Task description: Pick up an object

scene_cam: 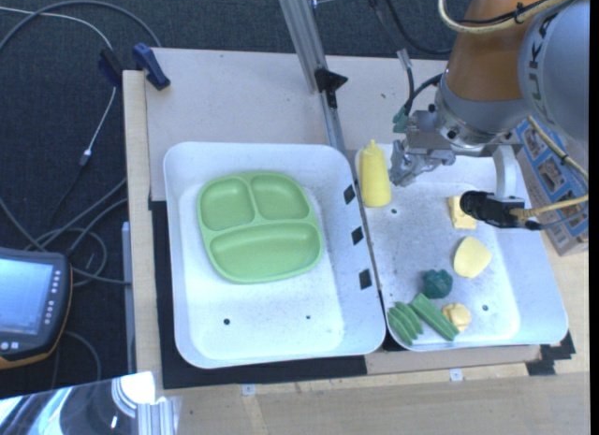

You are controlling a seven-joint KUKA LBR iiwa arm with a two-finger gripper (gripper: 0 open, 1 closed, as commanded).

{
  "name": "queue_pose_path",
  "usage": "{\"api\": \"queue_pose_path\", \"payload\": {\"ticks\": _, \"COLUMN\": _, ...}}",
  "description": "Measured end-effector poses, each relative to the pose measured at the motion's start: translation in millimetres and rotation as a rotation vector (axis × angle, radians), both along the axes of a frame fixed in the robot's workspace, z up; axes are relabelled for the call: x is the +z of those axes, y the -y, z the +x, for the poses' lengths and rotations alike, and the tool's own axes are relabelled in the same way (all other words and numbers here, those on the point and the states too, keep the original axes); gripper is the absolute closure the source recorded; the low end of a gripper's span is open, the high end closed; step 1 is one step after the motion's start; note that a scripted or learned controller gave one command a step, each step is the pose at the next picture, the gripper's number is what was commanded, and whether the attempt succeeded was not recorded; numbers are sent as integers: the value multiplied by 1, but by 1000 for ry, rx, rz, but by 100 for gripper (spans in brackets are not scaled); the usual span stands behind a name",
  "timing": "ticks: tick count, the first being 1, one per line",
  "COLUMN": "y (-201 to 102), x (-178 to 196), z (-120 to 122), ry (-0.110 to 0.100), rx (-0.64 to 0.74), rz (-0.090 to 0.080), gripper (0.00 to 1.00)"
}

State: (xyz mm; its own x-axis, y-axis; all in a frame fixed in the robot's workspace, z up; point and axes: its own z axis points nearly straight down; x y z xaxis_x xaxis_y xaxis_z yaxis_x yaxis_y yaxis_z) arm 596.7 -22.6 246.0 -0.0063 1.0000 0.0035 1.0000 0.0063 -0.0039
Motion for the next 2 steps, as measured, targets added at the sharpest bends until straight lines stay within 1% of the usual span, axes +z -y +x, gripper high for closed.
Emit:
{"api": "queue_pose_path", "payload": {"ticks": 1, "y": -49, "x": -13, "z": -12, "ry": -1, "rx": 0, "rz": -1, "gripper": 100}}
{"api": "queue_pose_path", "payload": {"ticks": 2, "y": -104, "x": -11, "z": -37, "ry": -1, "rx": 0, "rz": 0, "gripper": 100}}
